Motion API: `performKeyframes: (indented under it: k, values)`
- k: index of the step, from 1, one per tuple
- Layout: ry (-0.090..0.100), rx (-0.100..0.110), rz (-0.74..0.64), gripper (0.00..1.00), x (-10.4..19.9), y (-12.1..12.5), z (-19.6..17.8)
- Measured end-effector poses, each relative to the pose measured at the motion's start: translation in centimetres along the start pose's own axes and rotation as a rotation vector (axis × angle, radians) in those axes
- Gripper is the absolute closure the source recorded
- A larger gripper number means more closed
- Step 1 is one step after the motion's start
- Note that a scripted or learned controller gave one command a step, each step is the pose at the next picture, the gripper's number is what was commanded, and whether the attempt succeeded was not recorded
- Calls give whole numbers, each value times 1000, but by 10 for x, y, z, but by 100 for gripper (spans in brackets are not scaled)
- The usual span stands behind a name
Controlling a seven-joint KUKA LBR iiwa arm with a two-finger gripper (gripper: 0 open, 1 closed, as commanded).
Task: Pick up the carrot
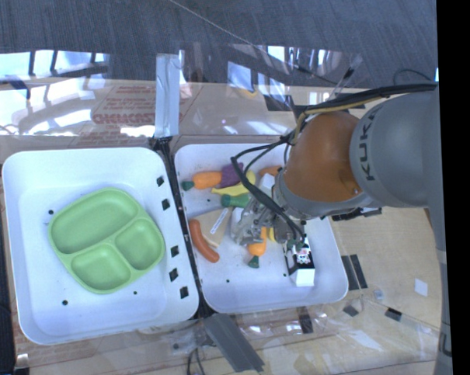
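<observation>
The grey arm (389, 149) reaches in from the right, and its orange band (323, 159) hangs over the right side of the right bin (247, 295). The gripper (251, 225) is low over the middle of that bin, among a cluster of toy foods; it is seen from above and partly tangled in cables, so it cannot be told whether it is open or closed, and nothing can be seen held in it. The carrot (206, 179), orange with a green end pointing left, lies on its side in the far left part of the right bin, apart from the gripper and on its far side. Just right of the carrot is a purple piece (233, 173). On the near side of the purple piece are a yellow piece (236, 188) and then a green piece (237, 200), all packed close together. A pale wedge (219, 221) lies just left of the gripper. An orange-red sausage (204, 241) lies at a slant near the bin's left wall. A small orange piece (256, 252) sits just on the near side of the gripper, close against it. The left bin (38, 300) holds a green divided plate (105, 239) with three compartments, lying flat near its middle.
</observation>
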State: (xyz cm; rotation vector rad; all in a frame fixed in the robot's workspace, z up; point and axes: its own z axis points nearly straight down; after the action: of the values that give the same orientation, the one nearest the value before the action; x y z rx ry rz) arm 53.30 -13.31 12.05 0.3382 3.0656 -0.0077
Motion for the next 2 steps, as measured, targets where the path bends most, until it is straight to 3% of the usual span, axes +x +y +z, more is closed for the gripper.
performKeyframes:
  k: [1, 2]
  values:
    - [50, -10, -465, 100, 6, 14, -108]
    - [61, -19, -628, 100, 45, -18, -12]
